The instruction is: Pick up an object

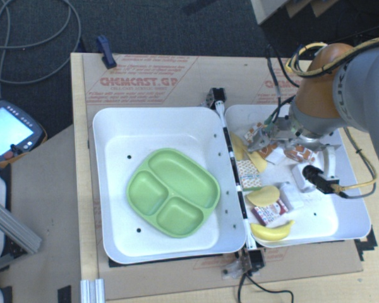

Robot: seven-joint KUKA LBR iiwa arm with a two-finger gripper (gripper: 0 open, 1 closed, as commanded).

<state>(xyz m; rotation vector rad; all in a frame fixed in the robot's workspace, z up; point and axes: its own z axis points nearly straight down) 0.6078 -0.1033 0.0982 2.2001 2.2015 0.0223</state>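
The right bin (347,223) holds a jumble of small objects. A yellow banana (271,231) lies at its front edge, with a red and white packet (270,213) and a pale yellow piece (263,196) just behind it. A patterned packet (247,172) and a yellow wedge (258,161) lie along the bin's left wall. An orange-striped packet (300,151) sits under the arm. My gripper (263,137) hangs low over the back left of this bin, among the clutter there. The wrist's body hides what lies below it.
The left bin (114,131) holds a green divided plate (172,191). A black clip (216,96) sits at the back where the bins meet. A blue clamp (105,51) grips the bench's far edge. Cables and a lit screen (6,132) lie off the bench to the left.
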